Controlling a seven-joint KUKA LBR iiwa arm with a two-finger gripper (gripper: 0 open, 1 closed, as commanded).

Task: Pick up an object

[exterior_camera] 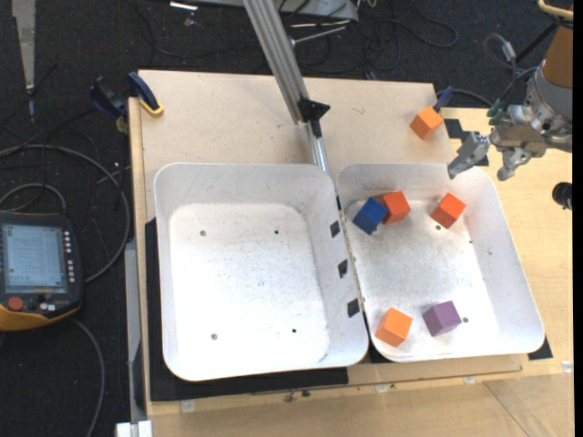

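Claw (485, 159) hangs w/ fingers apart, nothing between them, above the right white plastic bin's (510, 262) rim at 1 o'clock. Nearest target: small orange foam-looking cube (447, 210) inside at 1 o'clock — prob. light, rigid; pinch across two flat opposite faces.

Bright, even overhead light, soft shadows, sharp focus throughout.

Below my grey claw (487, 157), the right white bin (510, 271) carries one blue cube (370, 216), one purple cube (442, 318) and three orange cubes (394, 206) (447, 210) (393, 326); another orange cube (425, 123) lies on the tan desk (228, 116).
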